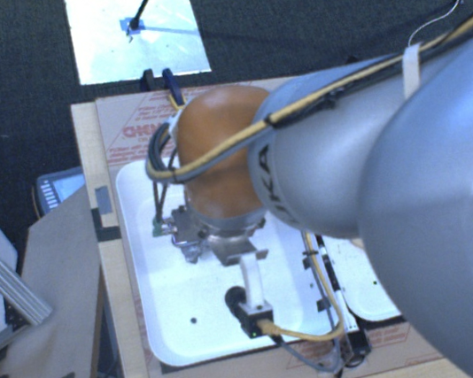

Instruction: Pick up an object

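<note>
1. Camera view: the arm reaches in from the desk's right edge, covering the middle of the left bin and most of the right bin.
2. The hand hangs low over the left bin; I cannot tell whether it is released or clenched.
3. Which object it targets is hidden under the wrist. A dark speck toward the desk's front-left corner is too small to name.
4. Judged step: reaching down, nothing lifted yet. Next calls for a firm grasp, then a straight rise.
</note>
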Available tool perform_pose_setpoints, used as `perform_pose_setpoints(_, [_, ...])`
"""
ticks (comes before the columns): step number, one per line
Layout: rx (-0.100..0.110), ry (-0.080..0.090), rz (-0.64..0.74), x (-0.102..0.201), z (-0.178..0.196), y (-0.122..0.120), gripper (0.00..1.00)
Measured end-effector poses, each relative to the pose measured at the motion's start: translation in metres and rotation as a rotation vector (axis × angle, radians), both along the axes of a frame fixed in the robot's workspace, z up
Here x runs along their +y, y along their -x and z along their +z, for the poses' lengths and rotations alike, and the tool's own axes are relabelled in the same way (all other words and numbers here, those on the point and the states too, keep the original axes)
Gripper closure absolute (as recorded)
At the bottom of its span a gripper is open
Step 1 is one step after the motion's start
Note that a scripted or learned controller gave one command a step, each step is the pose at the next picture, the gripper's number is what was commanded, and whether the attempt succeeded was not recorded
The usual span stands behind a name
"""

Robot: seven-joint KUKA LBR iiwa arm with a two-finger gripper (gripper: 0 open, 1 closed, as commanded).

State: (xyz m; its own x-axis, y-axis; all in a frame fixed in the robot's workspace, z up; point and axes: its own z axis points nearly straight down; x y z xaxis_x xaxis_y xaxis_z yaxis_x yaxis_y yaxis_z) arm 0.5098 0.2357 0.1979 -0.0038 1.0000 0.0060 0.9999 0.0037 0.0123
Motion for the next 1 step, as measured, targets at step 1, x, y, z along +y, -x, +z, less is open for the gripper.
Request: perform_pose_setpoints(1, [0.001,0.000,0.001,-0.0006,0.1023,0.0132,1.00])
